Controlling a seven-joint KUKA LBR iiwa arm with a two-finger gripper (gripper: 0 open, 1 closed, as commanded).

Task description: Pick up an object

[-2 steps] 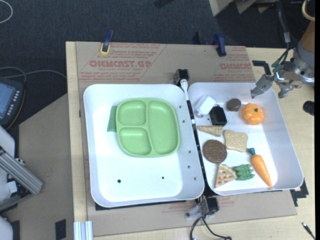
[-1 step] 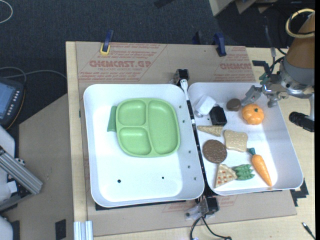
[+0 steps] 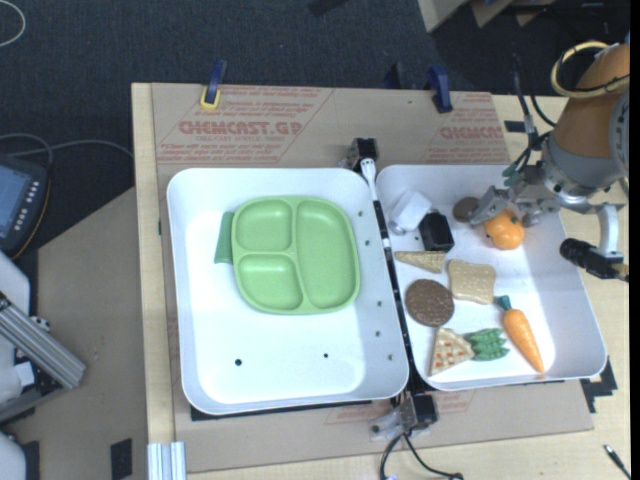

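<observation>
Hovering at the right bin's [image 3: 590, 318] far end, gripper [image 3: 505, 208] just above the orange fruit [image 3: 504, 232]. Jaw state impossible to tell, seemingly straddling it. Best to centre over the fruit, descend straight, close gently against rolling.

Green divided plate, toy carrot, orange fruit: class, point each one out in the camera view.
green divided plate [image 3: 296, 254], camera view, central divider ridge.
toy carrot [image 3: 523, 338], camera view, middle of its orange body.
orange fruit [image 3: 505, 232], camera view, centre of its rounded surface.
</observation>
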